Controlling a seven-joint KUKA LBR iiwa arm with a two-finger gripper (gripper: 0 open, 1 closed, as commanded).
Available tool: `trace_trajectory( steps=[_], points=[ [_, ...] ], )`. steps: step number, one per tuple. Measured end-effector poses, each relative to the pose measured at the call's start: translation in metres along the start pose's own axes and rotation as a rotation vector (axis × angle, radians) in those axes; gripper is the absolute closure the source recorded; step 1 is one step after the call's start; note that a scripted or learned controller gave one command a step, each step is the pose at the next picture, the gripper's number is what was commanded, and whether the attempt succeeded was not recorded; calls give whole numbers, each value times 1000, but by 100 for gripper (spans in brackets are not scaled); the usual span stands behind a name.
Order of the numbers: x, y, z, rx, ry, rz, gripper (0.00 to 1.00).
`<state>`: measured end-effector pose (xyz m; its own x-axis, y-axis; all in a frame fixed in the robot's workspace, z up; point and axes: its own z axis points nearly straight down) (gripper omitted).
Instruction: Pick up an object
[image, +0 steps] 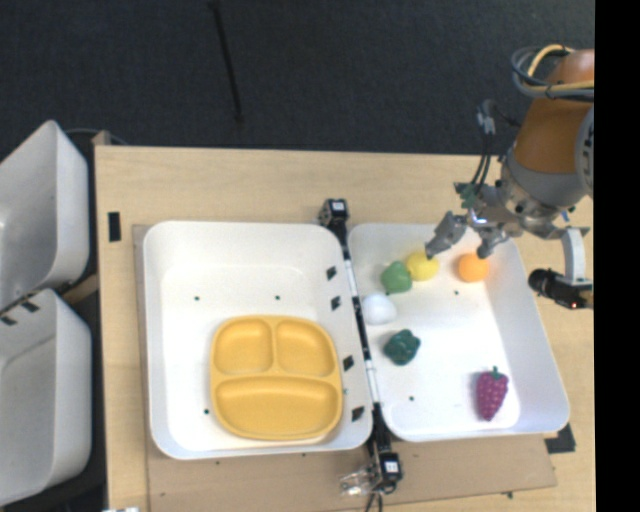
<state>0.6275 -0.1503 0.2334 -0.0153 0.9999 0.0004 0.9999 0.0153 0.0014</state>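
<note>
Trouble looks most likely at the far end of the right bin (530, 330), where the gripper (466, 238) hangs with its two fingers spread apart and nothing between them. Under it sit a small yellow piece (423, 267) touching a light green one (396, 278), and just to the other side an orange ball (474, 267). With things packed so near, one finger could come down on top of a piece or nudge a neighbour away instead of straddling anything. All of these look like smooth, rounded plastic toy food, so a pinch off centre would probably squirt them out.

Farther down the bin lie a white ball (378, 308) against the dividing wall, a knobbly dark green broccoli-like piece (402, 347) and a bumpy purple grape bunch (490, 392), well apart from each other. The left bin (200, 260) carries a glossy yellow divided plate (276, 391) with three compartments.
</note>
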Motion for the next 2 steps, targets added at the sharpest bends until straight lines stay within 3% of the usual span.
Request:
trace_trajectory(
  steps=[1,2],
  points=[
    [0,0,1,0,0,0,0],
    [-7,-4,62,5,-3,19,0]
  ],
)
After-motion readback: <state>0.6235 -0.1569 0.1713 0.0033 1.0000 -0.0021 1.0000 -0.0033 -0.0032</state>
